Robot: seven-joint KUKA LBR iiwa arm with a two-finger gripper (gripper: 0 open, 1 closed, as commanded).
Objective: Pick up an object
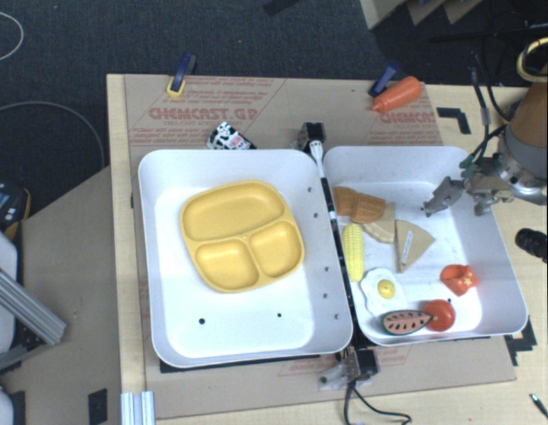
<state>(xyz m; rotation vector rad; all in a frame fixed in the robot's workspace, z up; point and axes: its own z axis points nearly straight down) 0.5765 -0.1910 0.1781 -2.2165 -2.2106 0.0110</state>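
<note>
The two-finger gripper (459,197) hangs with jaws spread and nothing between them, over bare floor near the right shallow white bin's (508,277) far right edge; the pale wedge-shaped toy cheese slice (411,242) lies just beside it, toward the bin's middle.

Place: a robotics lab or test cell is showing here, not a home kitchen.
Counter (123,237): a bare board is carrying printed lettering and black corner markings, with clamps (179,76) gripping its far edge.
Bins: two shallow white bins (158,264) are sitting side by side, joined by black fittings.
Contents: plastic toy food (382,283) and a yellow divided tray (243,235) are lying inside as test props.
Cabling: loose cables (362,405) are trailing off the near edge.
Floor: dark carpet (79,25) is lying around.
Frame: an aluminium rail (26,304) is standing at the left.
Machine: an industrial arm (526,140) is reaching in.
</note>
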